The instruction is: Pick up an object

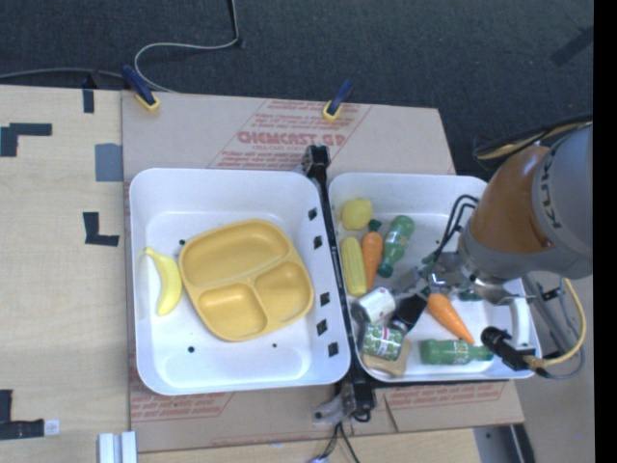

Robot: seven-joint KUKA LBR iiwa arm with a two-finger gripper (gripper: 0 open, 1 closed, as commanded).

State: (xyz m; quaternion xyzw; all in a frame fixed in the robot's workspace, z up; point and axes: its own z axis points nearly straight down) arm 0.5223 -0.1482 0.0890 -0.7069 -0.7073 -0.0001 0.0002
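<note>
The right bin [482, 186] holds a jumble of toy food. A yellow lemon [357, 212] lies at its back left, with a corn cob [353, 264], a small carrot [372, 257] and a green bottle [394, 240] beside it. Toward the front are a white cup [377, 305], a black piece [409, 312], a bigger carrot [449, 317], a second green bottle [454, 352] and a green labelled packet [384, 341]. My gripper [433, 280] hangs low over the bin's middle, just above the bigger carrot's thick end. The wrist hides much of it.
The left bin [154, 355] contains a yellow divided plate [245, 278] and a banana [165, 280] along its left side. A black divider clip [316, 158] sits between the bins. Cables loop off the arm at the right bin's front right corner [525, 355].
</note>
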